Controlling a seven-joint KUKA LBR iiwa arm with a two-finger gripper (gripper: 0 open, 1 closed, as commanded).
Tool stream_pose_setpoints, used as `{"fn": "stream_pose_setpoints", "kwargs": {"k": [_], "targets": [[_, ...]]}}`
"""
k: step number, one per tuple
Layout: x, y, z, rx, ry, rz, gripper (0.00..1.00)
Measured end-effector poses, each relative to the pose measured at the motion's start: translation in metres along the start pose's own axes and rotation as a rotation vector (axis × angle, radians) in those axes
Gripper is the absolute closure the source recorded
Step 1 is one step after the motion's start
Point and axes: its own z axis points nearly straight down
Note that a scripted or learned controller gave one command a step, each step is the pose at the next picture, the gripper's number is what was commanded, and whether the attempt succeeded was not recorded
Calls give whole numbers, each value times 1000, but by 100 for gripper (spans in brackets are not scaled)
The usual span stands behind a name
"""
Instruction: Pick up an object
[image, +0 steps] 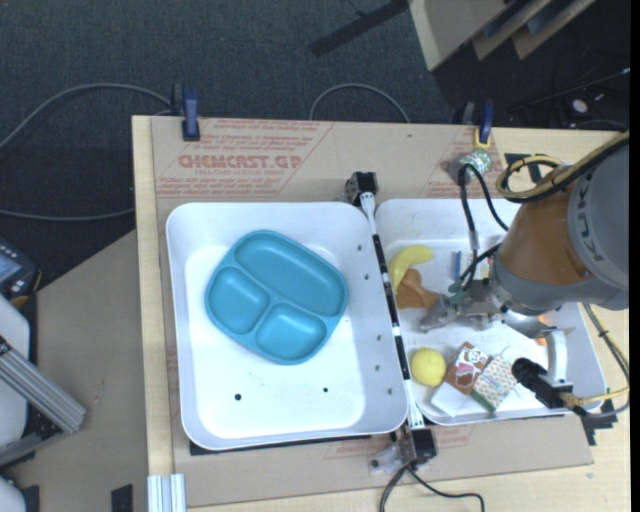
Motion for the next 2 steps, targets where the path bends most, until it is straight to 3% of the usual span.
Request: {"fn": "stream_pose_setpoints", "kwargs": {"k": [1, 2], "targets": [[-35, 69, 0, -2, -2, 0, 0], [-33, 66, -10, 1, 0, 0, 100]]}}
